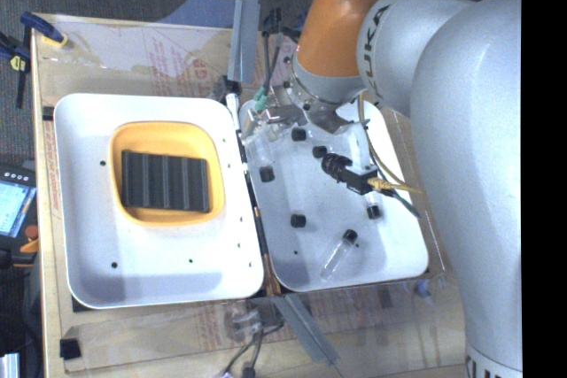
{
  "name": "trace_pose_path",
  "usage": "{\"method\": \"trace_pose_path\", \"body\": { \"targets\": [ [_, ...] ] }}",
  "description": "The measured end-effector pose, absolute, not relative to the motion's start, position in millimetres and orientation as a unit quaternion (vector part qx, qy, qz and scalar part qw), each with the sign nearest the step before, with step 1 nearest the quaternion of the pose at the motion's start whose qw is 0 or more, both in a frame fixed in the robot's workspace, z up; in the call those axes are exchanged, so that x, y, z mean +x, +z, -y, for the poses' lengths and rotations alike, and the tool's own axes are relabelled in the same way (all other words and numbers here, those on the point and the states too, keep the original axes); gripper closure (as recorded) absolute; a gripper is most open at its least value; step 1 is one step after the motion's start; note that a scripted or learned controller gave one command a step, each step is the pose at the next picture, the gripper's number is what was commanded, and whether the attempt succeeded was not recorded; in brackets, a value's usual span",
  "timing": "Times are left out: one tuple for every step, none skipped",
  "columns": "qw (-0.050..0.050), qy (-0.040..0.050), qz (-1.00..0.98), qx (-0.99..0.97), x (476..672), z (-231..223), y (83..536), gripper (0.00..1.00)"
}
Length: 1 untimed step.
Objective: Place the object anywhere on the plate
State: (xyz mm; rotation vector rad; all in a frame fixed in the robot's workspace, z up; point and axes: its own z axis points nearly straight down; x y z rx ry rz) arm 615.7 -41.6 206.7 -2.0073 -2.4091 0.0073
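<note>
Reaching in from the right, the arm [425,57] is hanging over the right bin [403,261], with its gripper [267,115] low at that bin's far left corner, close to the wall shared with the left bin [89,235]. The wrist is covering most of the tool, so I cannot tell whether the gripper is open, closed or carrying anything.

Judging by this, the pick-up step is the one under way, not the placing. The yellow plate [164,134] is lying in the middle of the left bin, and a dark ridged block [166,181] is already sitting on its centre. The loose things are all lying in the right bin: a clear vial with a black cap [339,252] near the front edge, and several small black pieces [298,220] scattered across the floor, one of them just beside the gripper. Which of these is the object meant for the plate I cannot say for certain; the piece nearest the gripper seems the likeliest.

The next move is calling for a firm grasp, a lift high enough to clear the two bin walls that are standing side by side, and then a short carry leftward to the plate. The small pieces are looking hard to pinch and easy to drop.
</note>
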Motion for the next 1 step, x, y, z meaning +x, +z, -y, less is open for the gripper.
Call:
{"method": "trace_pose_path", "body": {
  "targets": [
    [0.003, 0.0024, 0.768, -0.640, 615.7, 41.9, 206.8, 0.00]
  ]
}}
